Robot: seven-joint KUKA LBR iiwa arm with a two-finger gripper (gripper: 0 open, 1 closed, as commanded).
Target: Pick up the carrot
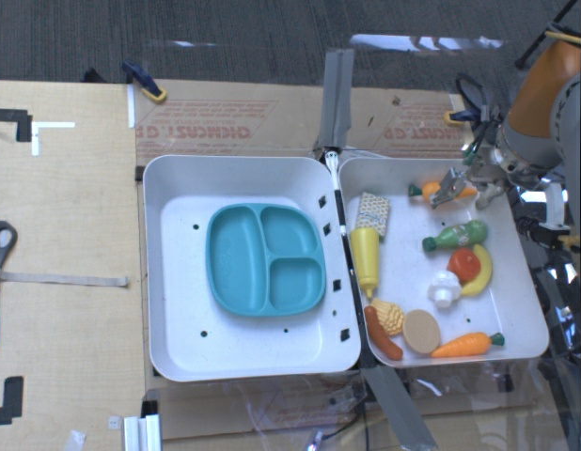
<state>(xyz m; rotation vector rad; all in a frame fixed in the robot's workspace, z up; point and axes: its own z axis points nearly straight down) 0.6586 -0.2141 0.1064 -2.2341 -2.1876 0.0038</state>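
Camera view, arm reaching in from right, claw (pixel 452 192) lowered over small carrot (pixel 431 191), finger state unclear

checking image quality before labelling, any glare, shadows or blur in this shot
Camera view: even, soft lighting; faint shadows under the teal plate and inside the bin walls; bright glare streaks on the floor at the top; the carrot reads sharp; the gripper and the arm's edge look slightly soft.
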